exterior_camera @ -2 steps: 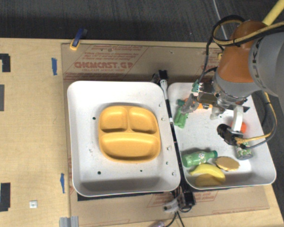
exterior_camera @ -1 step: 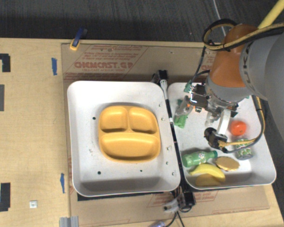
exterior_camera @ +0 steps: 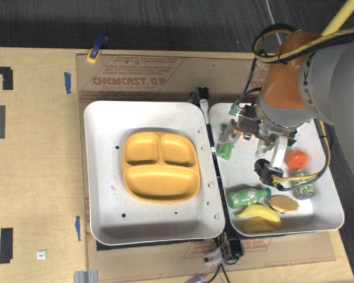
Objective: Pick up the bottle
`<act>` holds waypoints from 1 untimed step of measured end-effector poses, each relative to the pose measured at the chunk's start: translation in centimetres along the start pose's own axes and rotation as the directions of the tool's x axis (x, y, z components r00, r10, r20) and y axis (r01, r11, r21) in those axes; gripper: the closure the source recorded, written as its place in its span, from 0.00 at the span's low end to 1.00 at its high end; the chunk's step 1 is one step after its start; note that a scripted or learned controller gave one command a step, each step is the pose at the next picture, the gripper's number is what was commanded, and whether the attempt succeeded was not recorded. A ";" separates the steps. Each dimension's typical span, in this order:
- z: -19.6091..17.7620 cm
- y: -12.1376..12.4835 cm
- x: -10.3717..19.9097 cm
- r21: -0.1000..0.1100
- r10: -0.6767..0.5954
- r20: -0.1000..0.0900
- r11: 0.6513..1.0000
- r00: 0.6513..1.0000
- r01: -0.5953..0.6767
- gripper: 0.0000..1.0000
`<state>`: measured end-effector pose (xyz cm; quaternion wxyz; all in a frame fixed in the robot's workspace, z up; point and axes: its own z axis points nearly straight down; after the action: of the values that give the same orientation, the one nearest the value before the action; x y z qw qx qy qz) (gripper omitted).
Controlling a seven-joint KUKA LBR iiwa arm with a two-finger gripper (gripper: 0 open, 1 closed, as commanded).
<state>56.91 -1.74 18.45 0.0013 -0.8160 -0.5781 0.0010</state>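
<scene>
Bench (exterior_camera: pixel 29 175) carries cardboard sheet (exterior_camera: pixel 130 78) with two white bins: left bin (exterior_camera: pixel 100 158) at 9 o'clock, right bin (exterior_camera: pixel 324 211) at 3 o'clock, touching.

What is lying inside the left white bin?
The left bin holds a yellow divided tray, with three compartments showing nothing in them. Whatever lies under the tray is covered and cannot be seen.

Robotics lab, test station. Evidence: grey industrial arm (exterior_camera: pixel 318 69) with orange band and loose cabling; cardboard-covered worktop (exterior_camera: pixel 35 175) marked with black and blue tape (alignment marks, apparently); two white bins (exterior_camera: pixel 100 158) clamped side by side; dark carpet floor (exterior_camera: pixel 135 10).
</scene>
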 end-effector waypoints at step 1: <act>-1.0 0.0 0.0 -0.001 -0.001 0.000 1.000 1.000 0.001 1.00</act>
<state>56.96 -1.72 19.45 0.0008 -0.8158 -0.5783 0.0007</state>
